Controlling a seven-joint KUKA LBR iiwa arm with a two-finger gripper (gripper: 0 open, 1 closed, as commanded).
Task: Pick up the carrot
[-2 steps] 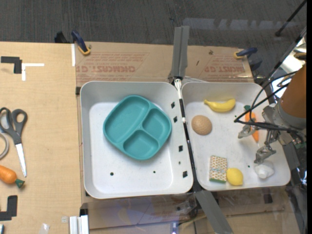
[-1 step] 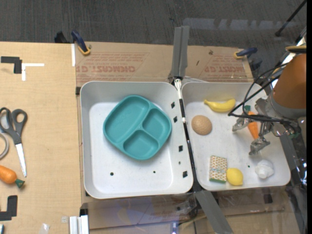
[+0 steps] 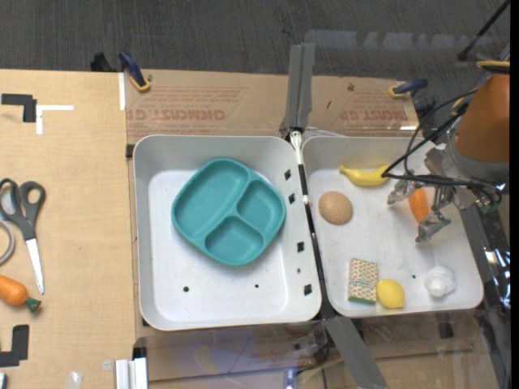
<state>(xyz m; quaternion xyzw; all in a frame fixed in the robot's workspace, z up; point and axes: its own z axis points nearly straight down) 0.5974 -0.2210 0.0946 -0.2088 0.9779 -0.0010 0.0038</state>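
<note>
Gripper [image 3: 419, 209] fingers straddle the orange carrot [image 3: 418, 204] over the right bin [image 3: 462, 294], clamped on it so it hangs slanted between them, seemingly just lifted clear of the floor. From big to small: the left bin [image 3: 154, 241] cradles a teal divided plate [image 3: 229, 211]; nearer the carrot lie a banana [image 3: 365, 175], a brown egg-shaped thing [image 3: 335, 207] and a lemon [image 3: 391, 293].

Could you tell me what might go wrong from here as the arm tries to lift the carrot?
The carrot sits between the fingers of the pincer at a slant, so it may slip out on the way up. The banana lies close beside it, so a dropped carrot or a sideways swing could knock it.
</note>
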